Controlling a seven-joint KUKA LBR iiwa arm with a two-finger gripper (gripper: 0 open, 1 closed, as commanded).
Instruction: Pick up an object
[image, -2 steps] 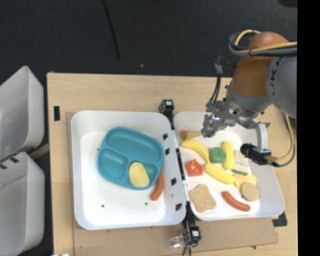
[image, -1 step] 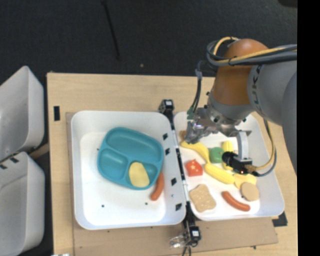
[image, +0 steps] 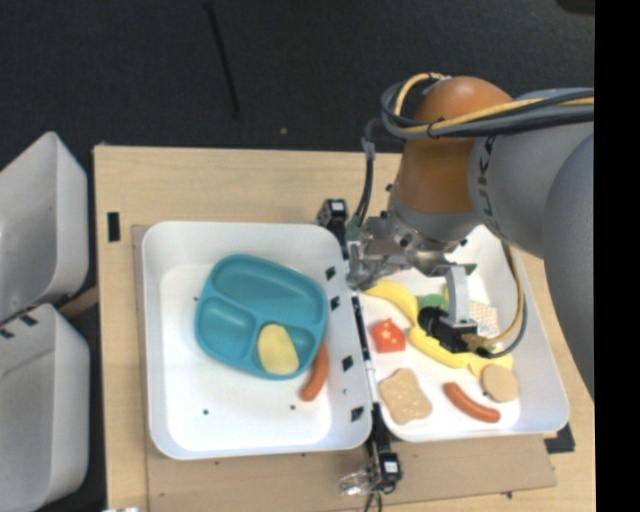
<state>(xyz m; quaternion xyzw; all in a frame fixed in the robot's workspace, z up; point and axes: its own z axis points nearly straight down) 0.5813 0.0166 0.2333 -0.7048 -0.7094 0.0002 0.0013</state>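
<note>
Banana (image: 395, 298) is in the right bin (image: 548, 402), in the top-left part. It is curved, with its long axis running from the upper-left end by the bin's left wall down to the lower right. The middle stretch is hidden behind robot hardware.

Arm (image: 545, 190) comes in from the right, with the orange band (image: 455, 110) up top and the wrist pointing down over the banana's upper-left end. The jaws sit just above and left of that end, close to where the two bins meet. Can't tell how far the jaws are open. Nothing is visibly in them.

Other items in the right bin, placed relative to the banana:
- red piece (image: 388, 336) just below
- green bit (image: 432, 300) just right
- patterned wafer (image: 484, 320) further right
- bread slice (image: 405, 395) below, near the front wall
- sausage (image: 470, 402) below right
- round tan biscuit (image: 498, 382) below right, near the banana's lower end

The left bin (image: 150, 330) is left of the banana.
- Blue divided plate (image: 250, 300) has a yellow oval lump (image: 278, 350) in its lower-right compartment.
- Second sausage (image: 316, 375) lies off the plate by its lower-right edge, tilted.

Both bins sit on the wooden counter (image: 120, 180).
</note>
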